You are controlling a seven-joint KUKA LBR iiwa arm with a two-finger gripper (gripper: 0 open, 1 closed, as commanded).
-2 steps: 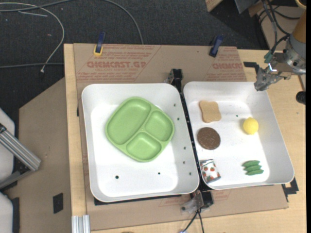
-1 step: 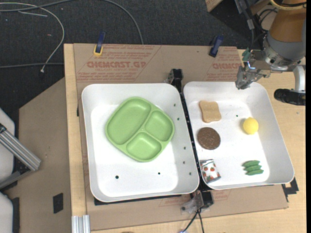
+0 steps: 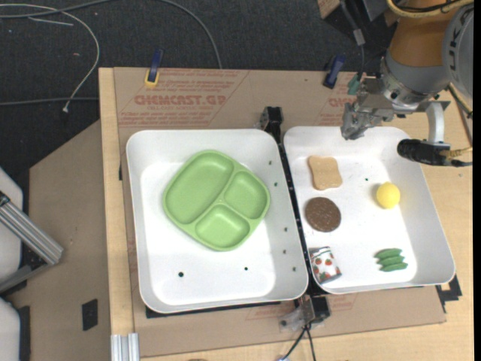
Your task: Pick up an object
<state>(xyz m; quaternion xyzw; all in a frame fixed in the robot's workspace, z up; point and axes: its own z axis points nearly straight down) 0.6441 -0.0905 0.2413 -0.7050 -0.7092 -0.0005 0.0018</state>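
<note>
gripper (image 3: 355, 130) at right bin's (image 3: 432, 209) 11 o'clock, jaws' gap unreadable, nothing visibly held | toast (image 3: 325, 172) nearest, toward 7 o'clock | likely light, stiff, flat: pinch across edges

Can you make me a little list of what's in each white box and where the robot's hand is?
left bin: one green divided plate
right bin: toast slice, brown round cookie, yellow lemon, green pea pods, small can with red spots at the near left corner
gripper: above the far edge of the right bin, nothing seen in it
arm: comes in from the right
</note>
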